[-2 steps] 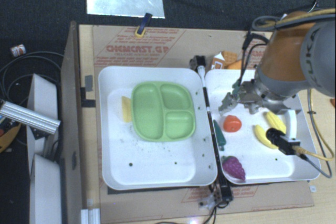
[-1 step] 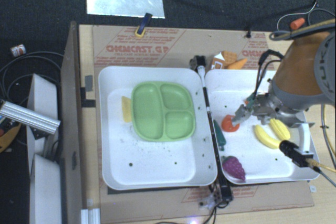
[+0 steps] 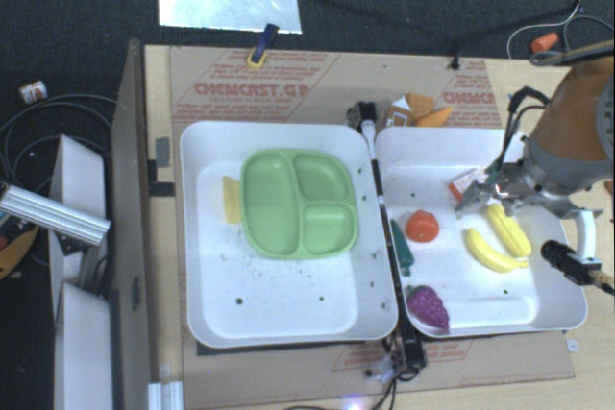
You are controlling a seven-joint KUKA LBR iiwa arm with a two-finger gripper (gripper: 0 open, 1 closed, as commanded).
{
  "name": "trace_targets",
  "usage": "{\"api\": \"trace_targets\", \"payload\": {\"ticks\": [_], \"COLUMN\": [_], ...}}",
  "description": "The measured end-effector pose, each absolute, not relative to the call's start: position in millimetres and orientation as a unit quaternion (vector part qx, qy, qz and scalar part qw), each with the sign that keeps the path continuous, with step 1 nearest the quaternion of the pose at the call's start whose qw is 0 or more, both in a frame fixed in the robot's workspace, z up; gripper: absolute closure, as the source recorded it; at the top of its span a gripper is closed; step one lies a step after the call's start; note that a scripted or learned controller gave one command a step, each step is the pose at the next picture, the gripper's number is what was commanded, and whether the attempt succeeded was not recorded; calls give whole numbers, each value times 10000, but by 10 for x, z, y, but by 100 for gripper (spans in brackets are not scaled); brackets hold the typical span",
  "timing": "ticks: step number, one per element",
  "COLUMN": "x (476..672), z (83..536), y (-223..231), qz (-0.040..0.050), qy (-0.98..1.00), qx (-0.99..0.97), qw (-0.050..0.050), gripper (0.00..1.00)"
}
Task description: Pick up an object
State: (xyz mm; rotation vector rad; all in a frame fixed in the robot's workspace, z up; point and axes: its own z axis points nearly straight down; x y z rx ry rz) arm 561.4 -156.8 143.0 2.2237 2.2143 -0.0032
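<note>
While hanging low over the right bin [image 3: 569, 304], hovered near that bin's upper right part: gripper [image 3: 488, 194], at the end of the grey arm [image 3: 575, 134] with its orange band. Could not tell whether open or closed; too dark and blurred at the tip to judge.

Lay just beside the gripper, at its left edge: small red-and-white piece [image 3: 464, 181]. Could not tell whether touching or apart. Lay just below the gripper, side by side and slanted on the bin floor: two yellow bananas [image 3: 499, 242]. Sat farther left, near the bin's left wall: round orange-red fruit [image 3: 421, 227], with a dark green item [image 3: 401, 251] beside it against the divide. Rested in the lower left corner of the same bin: purple grape bunch [image 3: 430, 307].

Held in the left bin [image 3: 207, 302]: green divided plate [image 3: 296, 204], with a flat yellow piece [image 3: 232, 200] just at its left edge.

Read in red print on the brown cardboard sheet [image 3: 317, 77] under both bins: "CHEMCAST GP" above the left bin, and part of the same word above the right one.
</note>
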Motion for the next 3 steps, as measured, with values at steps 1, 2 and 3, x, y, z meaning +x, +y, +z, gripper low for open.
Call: {"api": "trace_targets", "payload": {"ticks": [1,2,3], "x": [5350,5365,5686], "z": [832,952,1740], "y": [-1770,-1762,-834], "qz": [11,14,45], "qy": [7068,7079,7122], "qx": [7074,7063,7020], "qw": [-4,16,30], "gripper": [0,100,100]}}
